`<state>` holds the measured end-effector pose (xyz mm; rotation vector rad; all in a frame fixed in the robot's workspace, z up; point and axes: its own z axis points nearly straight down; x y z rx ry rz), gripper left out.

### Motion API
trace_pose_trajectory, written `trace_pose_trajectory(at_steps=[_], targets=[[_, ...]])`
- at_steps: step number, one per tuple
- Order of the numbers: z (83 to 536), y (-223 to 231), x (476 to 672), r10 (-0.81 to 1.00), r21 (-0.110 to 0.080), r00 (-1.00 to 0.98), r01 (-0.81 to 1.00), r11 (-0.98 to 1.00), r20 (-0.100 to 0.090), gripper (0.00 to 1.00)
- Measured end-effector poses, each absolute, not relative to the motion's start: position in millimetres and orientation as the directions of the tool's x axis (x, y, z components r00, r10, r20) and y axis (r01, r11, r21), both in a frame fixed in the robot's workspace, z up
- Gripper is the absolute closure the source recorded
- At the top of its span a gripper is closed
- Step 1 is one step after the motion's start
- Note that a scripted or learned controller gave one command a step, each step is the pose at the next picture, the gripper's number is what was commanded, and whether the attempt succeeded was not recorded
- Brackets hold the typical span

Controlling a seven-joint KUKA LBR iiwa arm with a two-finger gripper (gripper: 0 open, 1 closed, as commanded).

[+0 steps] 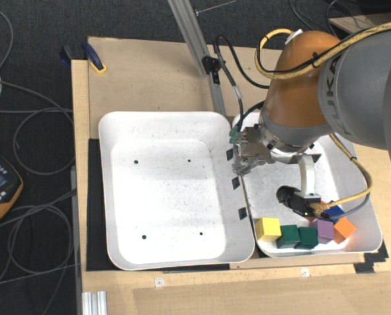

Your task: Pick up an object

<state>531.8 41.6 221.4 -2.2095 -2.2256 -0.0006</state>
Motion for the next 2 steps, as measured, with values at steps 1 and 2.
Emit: trace_pose_trajectory(at_steps=[1, 2], targets=[[240.6, 94.8, 513.9, 1.0, 0.002, -0.008, 1.0, 0.008, 0.003, 1.0], [239.5, 90.8, 514.4, 1.0, 0.0, -0.001, 1.0, 0.001, 0.001, 0.0]])
